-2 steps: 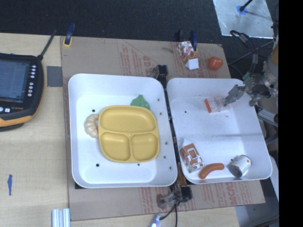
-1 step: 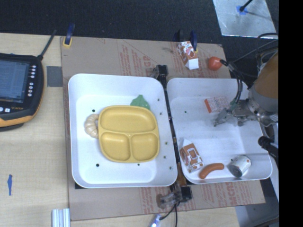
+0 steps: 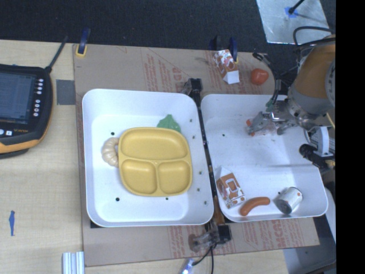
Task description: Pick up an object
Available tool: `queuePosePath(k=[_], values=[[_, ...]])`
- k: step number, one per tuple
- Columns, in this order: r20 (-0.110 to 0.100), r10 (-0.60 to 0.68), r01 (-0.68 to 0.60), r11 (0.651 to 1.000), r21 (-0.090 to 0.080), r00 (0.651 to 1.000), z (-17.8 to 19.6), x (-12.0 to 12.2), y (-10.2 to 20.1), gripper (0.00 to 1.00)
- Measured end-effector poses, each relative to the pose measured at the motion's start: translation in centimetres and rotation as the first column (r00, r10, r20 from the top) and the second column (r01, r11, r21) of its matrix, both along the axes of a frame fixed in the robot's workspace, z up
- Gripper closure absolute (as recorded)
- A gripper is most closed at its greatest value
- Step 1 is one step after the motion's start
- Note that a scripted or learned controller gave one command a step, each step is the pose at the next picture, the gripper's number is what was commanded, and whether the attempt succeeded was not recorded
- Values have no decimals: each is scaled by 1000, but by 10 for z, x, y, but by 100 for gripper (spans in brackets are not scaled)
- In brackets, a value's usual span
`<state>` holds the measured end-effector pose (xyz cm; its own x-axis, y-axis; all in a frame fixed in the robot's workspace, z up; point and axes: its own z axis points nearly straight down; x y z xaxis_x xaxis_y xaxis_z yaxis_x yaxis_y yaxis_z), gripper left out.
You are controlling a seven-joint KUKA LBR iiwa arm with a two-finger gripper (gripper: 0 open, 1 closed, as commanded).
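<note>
In the right bin (image 3: 228, 104), at its near edge, lie an orange-and-white packet (image 3: 231, 189), a reddish sausage (image 3: 254, 206) and a small silver can (image 3: 288, 200); well above them the gripper (image 3: 263, 124) hovers, its fingers' spread impossible to tell.

We see a pale wood worktop (image 3: 40, 210) carrying two white bins (image 3: 94, 153). Well away from the claw (image 3: 263, 124), which looks grey with a small orange-red spot at its tips, lies a mustard-yellow divided tray (image 3: 155, 160), with a green piece (image 3: 169, 123) and a beige piece (image 3: 109, 150) at its edges. Nearer the claw we note an orange-and-white patterned packet (image 3: 231, 189), a reddish-orange sausage (image 3: 254, 206), a silvery can (image 3: 288, 200) and a red ball (image 3: 259, 76).
</note>
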<state>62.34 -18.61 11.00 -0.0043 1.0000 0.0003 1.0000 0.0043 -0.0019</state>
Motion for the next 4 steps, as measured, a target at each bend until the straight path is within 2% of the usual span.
queuePosePath(k=[1, 2, 3, 4], values=[[7, 0, 0, 1000, -5, 1000, -13, 35, 49, 0], [7, 4, -4, 1000, -9, 1000, -2, 36, 47, 100], [14, 1, -1, 1000, -3, 1000, -11, 9, 1, 100], [2, 0, 0, 1000, -1, 1000, 88, -37, 33, 100]])
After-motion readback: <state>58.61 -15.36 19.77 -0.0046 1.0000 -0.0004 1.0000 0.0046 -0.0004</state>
